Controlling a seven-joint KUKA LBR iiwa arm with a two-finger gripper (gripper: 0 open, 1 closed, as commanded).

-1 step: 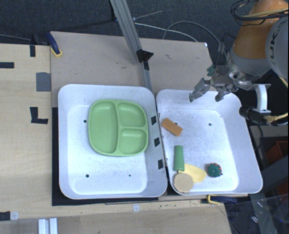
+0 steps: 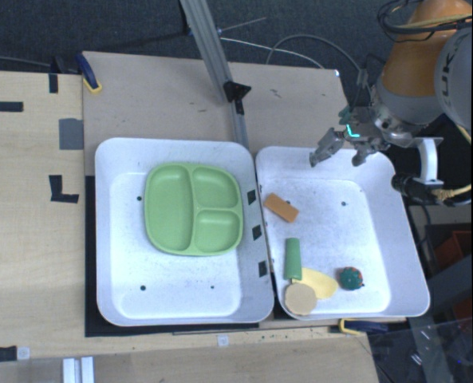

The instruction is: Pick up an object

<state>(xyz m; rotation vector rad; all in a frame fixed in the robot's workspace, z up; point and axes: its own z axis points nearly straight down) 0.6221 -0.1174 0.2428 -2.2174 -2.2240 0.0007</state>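
My gripper (image 2: 339,155) hangs over the far edge of the right bin (image 2: 396,238), its two fingers spread open with nothing between them. In that bin lie an orange block (image 2: 281,207) near the left wall, a green cylinder (image 2: 292,258) below it, a yellow piece (image 2: 319,283) with a tan round disc (image 2: 301,298) at the front, and a small green and red ball (image 2: 349,278). All of them sit well below and to the front of the gripper.
The left bin (image 2: 116,238) holds a green divided plate (image 2: 195,209). A slanted metal pole (image 2: 208,38) rises behind the bins. Cables run across the bench behind the right bin.
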